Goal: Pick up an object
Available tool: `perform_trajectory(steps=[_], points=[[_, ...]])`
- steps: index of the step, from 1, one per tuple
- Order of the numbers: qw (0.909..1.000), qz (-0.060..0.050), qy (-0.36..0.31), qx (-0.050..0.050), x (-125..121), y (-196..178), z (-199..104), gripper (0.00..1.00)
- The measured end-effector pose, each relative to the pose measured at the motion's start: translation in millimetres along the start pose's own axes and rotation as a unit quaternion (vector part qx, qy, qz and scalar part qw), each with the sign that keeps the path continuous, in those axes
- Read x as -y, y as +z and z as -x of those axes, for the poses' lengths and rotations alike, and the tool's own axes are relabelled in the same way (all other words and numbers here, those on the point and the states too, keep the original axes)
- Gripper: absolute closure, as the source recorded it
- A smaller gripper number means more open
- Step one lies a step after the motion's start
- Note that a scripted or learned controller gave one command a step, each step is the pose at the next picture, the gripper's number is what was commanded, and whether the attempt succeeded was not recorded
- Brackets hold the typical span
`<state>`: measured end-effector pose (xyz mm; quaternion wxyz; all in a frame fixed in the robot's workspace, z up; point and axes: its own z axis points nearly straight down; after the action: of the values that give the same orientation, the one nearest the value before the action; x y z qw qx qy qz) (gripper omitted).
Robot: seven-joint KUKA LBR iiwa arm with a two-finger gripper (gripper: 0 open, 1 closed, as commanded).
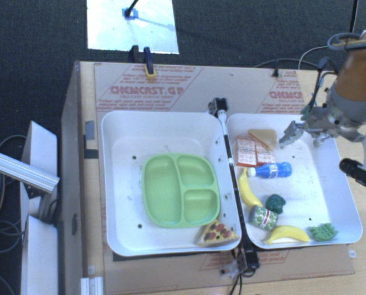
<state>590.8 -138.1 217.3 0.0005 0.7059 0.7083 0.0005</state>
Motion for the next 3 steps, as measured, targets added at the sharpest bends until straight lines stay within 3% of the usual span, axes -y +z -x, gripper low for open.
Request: perform_trajectory(steps=[1,2,3], points=[[1.0000,-0.001,0.001,0.000,68.2,76.0,1.9,0.00],[1.0000,-0.001,0.000,0.000,96.1,100.8,-46.2,0.00],[1.0000,0.000,0.002,0.001,71.0,133.1,17.4,0.00]])
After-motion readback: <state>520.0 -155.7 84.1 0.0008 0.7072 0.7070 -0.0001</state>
